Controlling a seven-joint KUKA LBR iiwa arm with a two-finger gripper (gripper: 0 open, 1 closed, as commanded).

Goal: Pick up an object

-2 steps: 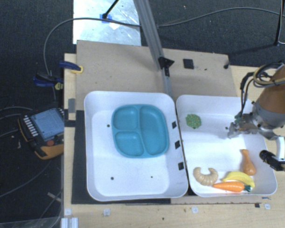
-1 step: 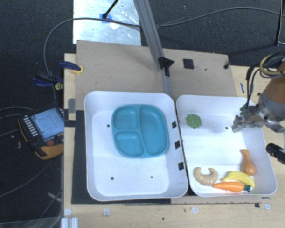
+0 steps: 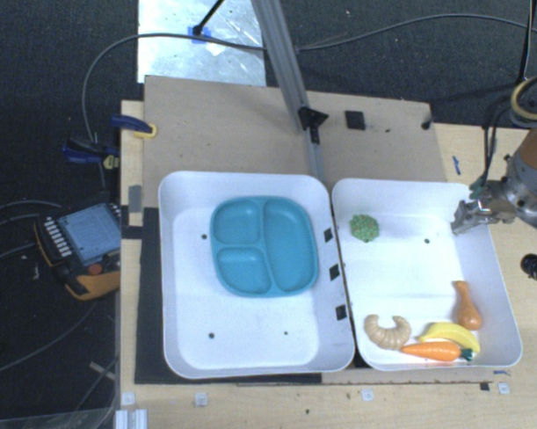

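Far out at nine o'clock, on the dark speckled carpet, lies a boxy orange-and-blue device (image 3: 81,249) with a ribbed grey face, and above it some blue-and-yellow clamps (image 3: 108,142) by the edge of the flat brown bench (image 3: 227,129).

The left bin (image 3: 185,338) is a shallow white plastic tub with rounded corners and a smooth, glossy floor. In its upper middle rests a blue plate (image 3: 264,246), a rounded rectangle of matte plastic divided into three compartments.

A grey metal pole (image 3: 283,56) slants down from twelve o'clock to a black bracket just above the seam between the tubs.

The right bin (image 3: 407,276), of the same white plastic, touches the left one. At its ten o'clock sits a small, bumpy green broccoli head (image 3: 365,227), well apart from everything else. Along its lower edge, from six to four o'clock, lie a curled, pale tan croissant (image 3: 387,331), a smooth orange carrot (image 3: 432,351) lying flat with a green tip, a curved yellow banana (image 3: 453,334) just behind the carrot, and an orange-brown gourd (image 3: 466,306), pear-shaped with a narrow neck.

At two o'clock of this tub, over its rim, hangs the grey metal gripper (image 3: 469,216); nothing is seen in it, and I cannot tell whether it is parted or closed.
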